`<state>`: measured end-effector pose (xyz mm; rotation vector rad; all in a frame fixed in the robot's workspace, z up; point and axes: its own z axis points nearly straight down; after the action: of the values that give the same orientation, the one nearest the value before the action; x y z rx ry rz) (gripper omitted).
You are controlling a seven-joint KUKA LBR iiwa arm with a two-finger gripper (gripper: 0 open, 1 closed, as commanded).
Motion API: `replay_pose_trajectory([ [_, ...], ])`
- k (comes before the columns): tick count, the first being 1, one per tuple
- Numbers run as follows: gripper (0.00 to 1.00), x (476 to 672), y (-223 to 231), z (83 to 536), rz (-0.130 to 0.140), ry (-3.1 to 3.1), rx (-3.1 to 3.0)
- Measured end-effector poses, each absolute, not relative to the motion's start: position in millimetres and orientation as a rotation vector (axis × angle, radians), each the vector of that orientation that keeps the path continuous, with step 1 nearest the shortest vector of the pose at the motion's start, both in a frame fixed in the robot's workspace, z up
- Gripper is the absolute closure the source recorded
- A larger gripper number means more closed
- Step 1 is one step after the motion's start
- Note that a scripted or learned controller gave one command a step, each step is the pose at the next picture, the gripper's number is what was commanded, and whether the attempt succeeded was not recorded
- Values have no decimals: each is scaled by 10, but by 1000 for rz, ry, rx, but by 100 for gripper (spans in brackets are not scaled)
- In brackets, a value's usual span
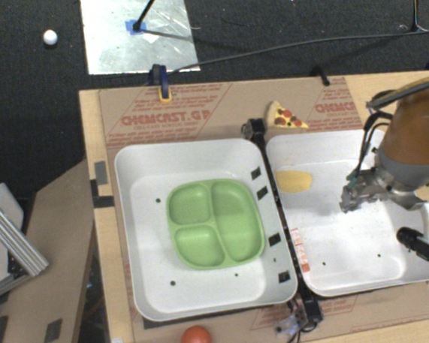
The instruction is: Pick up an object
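The counter [215, 103] carries two white bins: the left bin [135, 174] holds a green divided plate [216, 223], and the right bin [344, 267] holds a flat yellow piece [294, 181] near its far left corner. The gripper [353, 197] hangs low over the right bin's middle, apart from the yellow piece; whether it is apart or together I cannot tell. A pizza-slice toy [285, 116] lies beyond the bins and a red ball [195, 341] in front.

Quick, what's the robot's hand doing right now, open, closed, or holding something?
Hand: cannot be told whether open or closed; it is over the right bin, and nothing is seen held in it.
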<state>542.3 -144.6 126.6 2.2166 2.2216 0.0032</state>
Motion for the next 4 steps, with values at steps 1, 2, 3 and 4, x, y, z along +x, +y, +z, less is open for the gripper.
replay_pose_trajectory([
  [1, 100, 5458, -1453, 1701, 5, 2222, 2213],
  [2, 100, 5393, -1449, 2173, 5, 2223, 2213],
  [3, 100, 5408, -1451, 2443, 5, 2224, 2213],
  [4, 100, 5435, -1020, 2378, 3, 2230, 2212],
])
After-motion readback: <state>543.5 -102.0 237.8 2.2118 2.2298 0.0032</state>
